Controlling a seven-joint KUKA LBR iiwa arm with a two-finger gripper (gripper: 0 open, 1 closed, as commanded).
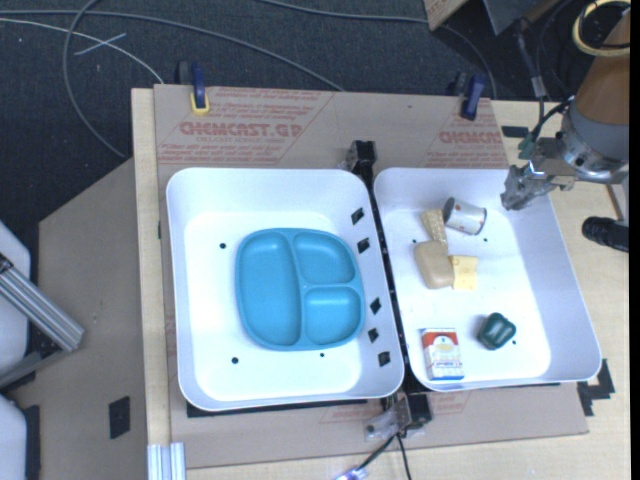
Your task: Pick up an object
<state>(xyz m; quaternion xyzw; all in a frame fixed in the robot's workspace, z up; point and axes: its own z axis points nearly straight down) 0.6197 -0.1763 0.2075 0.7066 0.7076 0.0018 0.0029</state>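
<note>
Divided plate (299, 288) in left bin (190, 203); right bin (560, 268) — can (464, 215), box (441, 355), other small items.

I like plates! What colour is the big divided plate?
Blue plate, seen in the camera view.

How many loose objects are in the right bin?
5, perhaps more beneath: silver can at the back, tan stick beside it, beige lump touching yellow block mid-bin, green object and small carton in front.

Single fixed camera above bench (100, 268), looking down at slant; both white bins (185, 268) fully framed.
</note>
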